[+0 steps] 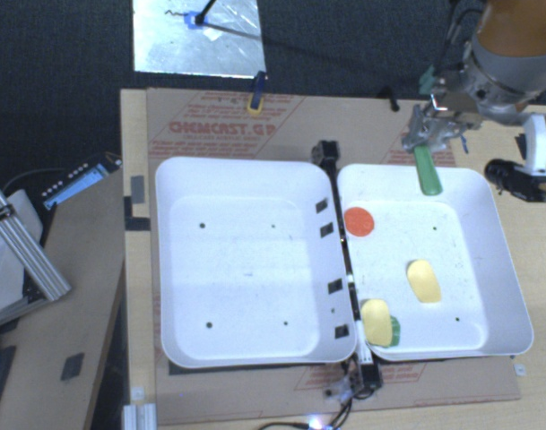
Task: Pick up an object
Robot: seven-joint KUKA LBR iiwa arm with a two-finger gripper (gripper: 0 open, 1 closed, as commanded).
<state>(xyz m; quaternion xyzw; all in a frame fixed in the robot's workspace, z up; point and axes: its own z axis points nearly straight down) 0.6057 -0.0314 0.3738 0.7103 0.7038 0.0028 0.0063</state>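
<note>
My gripper point(427, 143) hangs over the far rim of the right bin point(497, 240), shut on a green stick-shaped object point(428, 174) that dangles from its fingers above the bin. Lower in that bin lie a flat orange-red disc point(359, 222) near the left wall and a pale yellow oblong piece point(423, 281) in the middle. A second yellow piece point(376, 321) with a green thing point(394, 331) tucked beside it sits in the near left corner.
The left bin point(178, 240) stands beside the right one, joined by a black clipped divider point(337, 240). A foil-like sheet point(196, 25) lies at the back. A metal frame point(21, 249) stands at the left edge.
</note>
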